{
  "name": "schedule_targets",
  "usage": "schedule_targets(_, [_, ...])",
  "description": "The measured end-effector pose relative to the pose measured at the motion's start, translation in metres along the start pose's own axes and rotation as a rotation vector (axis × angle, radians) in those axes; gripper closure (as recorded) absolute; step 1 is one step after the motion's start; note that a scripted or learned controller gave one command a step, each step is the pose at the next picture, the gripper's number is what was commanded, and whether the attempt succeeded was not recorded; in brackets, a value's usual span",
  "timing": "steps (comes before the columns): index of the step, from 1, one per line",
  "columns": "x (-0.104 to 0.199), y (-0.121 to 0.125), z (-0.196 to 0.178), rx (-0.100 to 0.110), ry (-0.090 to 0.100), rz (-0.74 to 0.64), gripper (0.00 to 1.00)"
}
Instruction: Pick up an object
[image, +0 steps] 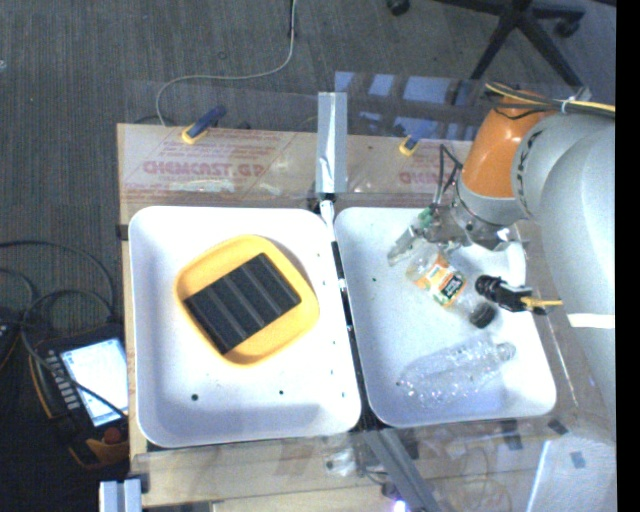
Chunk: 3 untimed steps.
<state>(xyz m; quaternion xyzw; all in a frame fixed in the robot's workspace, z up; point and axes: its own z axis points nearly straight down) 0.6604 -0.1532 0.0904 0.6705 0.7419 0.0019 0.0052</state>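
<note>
My gripper (412, 242) hangs low over the upper part of the right bin (380, 330), below the orange wrist band. Just to its lower right, a small orange, green and white packet (441, 280) lies on the bin floor, close to the gripper but apart from it. Along the bin's lower right lies a clear plastic bottle (458, 368) on its side. In the left bin (160, 390) rests a yellow rounded block with a black ridged top (246, 299).
A raised divider (342, 290) separates the two bins. The arm's grey body (580, 240) overhangs the right bin's right side. A clear sheet and clamps (200, 124) lie on the board behind the bins.
</note>
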Motion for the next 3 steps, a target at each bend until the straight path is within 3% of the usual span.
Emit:
schedule_targets(1, [-0.024,-0.026,0.0,0.0,0.0,-0.031,0.0])
schedule_targets(2, [-0.022,-0.024,-0.012,-0.004,0.003,-0.031,1.0])
schedule_targets(3, [0.013,-0.034,-0.133,0.007,0.007,-0.484,1.0])
